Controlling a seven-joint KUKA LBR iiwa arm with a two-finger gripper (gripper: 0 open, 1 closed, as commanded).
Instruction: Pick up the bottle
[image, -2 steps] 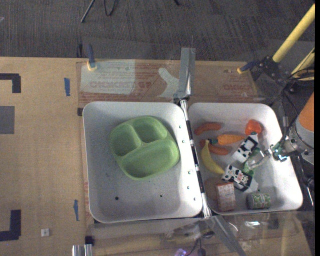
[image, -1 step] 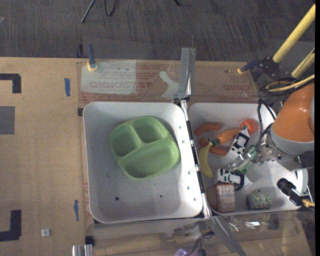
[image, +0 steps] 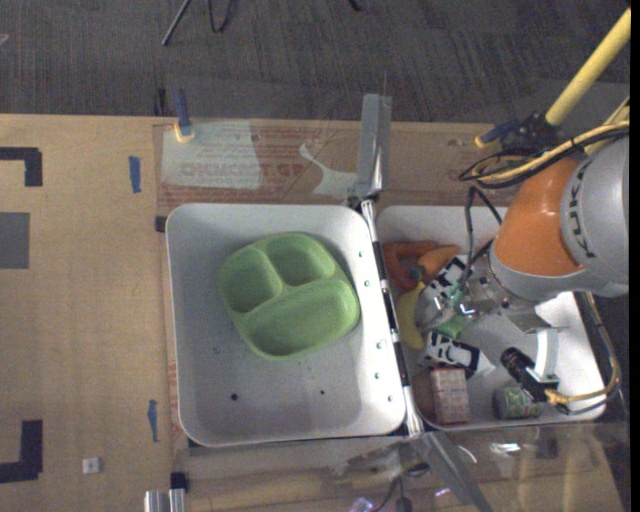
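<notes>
The tan table (image: 80, 330) fills most of the frame and carries two white bins side by side. The left bin (image: 200, 400) sits at the centre, and the right bin (image: 575, 325) sits at the right edge. The grey arm (image: 560, 230), with its orange band, reaches in from the right and hangs over the right bin.

A green divided plate (image: 290, 295) lies alone in the upper middle of the left bin, tilted a little.

The hand (image: 447, 308) is low over the left half of the right bin, amid the clutter there. I cannot tell whether it is open or closed, or whether it has hold of anything.

A white thing with black marks, which may be the bottle (image: 450, 353), shows just below the hand and partly under it; I cannot be sure of it.

A brown box (image: 450, 393) stands at the lower left of the right bin, near the front wall. An orange thing (image: 410, 255) lies at the bin's upper left, and a yellow thing (image: 408, 322) lies below it against the left wall. A small green can (image: 515, 403) lies on its side at the lower right of the bin, right of the box.
</notes>
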